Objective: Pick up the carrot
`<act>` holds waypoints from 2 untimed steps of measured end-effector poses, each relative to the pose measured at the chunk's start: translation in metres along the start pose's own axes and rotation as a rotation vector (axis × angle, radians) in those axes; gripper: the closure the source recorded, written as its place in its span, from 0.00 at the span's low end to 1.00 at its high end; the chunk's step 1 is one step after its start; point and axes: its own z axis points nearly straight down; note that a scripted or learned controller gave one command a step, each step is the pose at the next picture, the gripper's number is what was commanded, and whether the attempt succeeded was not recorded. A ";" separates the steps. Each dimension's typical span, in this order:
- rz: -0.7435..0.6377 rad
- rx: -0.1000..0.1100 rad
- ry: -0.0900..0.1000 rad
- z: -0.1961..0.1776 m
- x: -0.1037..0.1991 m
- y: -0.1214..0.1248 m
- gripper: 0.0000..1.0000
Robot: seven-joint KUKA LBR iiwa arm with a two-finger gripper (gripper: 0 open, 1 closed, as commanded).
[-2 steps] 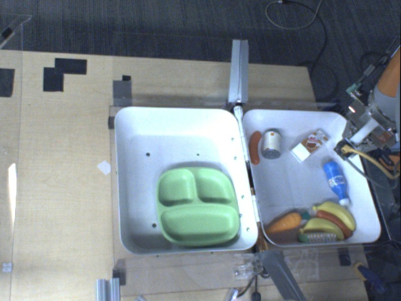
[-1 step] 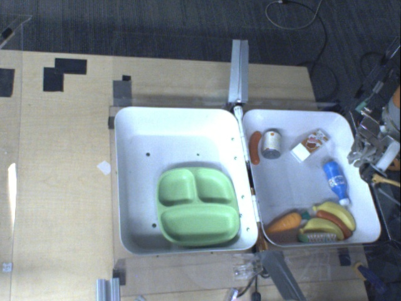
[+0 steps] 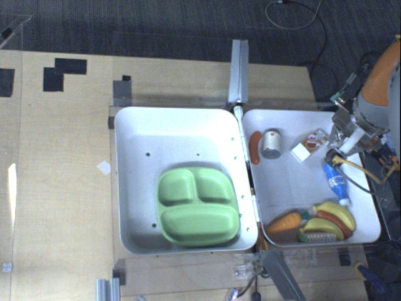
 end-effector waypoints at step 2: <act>-0.336 -0.002 0.001 -0.059 -0.044 -0.049 1.00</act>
